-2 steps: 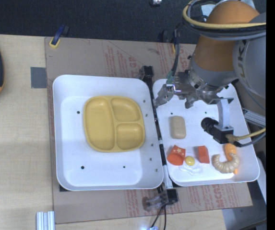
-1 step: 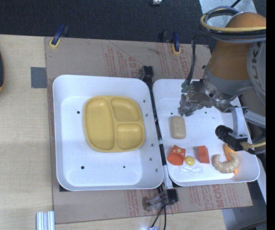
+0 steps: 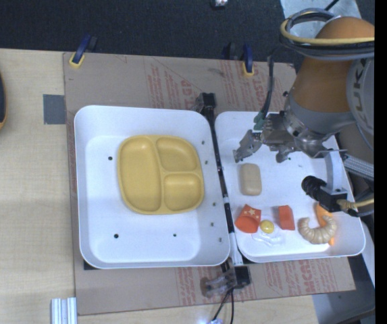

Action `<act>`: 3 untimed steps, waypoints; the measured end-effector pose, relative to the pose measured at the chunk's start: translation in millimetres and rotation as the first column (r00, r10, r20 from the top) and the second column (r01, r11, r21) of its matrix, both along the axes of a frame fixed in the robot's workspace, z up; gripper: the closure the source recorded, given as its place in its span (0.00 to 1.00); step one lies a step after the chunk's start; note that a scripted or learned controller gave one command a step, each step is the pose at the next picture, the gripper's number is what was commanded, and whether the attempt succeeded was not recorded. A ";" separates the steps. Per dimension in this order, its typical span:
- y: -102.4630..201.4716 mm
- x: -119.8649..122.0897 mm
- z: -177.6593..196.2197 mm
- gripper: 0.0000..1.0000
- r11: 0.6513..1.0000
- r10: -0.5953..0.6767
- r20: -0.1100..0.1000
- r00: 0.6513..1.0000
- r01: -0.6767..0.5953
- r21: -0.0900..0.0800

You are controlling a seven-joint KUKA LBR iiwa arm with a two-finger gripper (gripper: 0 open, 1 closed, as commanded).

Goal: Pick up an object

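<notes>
Toy food in right bin (image 3: 350, 245), cardboard-covered bench (image 3: 139, 79), dark floor (image 3: 146, 5)

My arm (image 3: 328, 79) comes in from the right, with its orange band up high. My gripper (image 3: 246, 150) hangs low over the right bin (image 3: 230, 130), near the bin's left wall, with its fingers pointing down and left.
</notes>
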State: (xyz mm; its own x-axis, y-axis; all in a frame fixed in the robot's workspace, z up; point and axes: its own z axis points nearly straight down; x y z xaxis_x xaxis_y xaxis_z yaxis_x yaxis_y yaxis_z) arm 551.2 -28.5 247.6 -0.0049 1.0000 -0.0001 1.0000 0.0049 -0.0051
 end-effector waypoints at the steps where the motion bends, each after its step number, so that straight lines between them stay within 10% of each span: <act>1: -57.4 -52.2 -59.3 0.00 1.000 -0.007 -0.007 1.000 0.007 0.000; 2: -65.0 16.6 -155.4 0.00 1.000 0.003 0.001 1.000 -0.003 -0.002; 3: -65.8 14.9 -140.3 1.00 1.000 0.001 0.001 1.000 -0.001 -0.001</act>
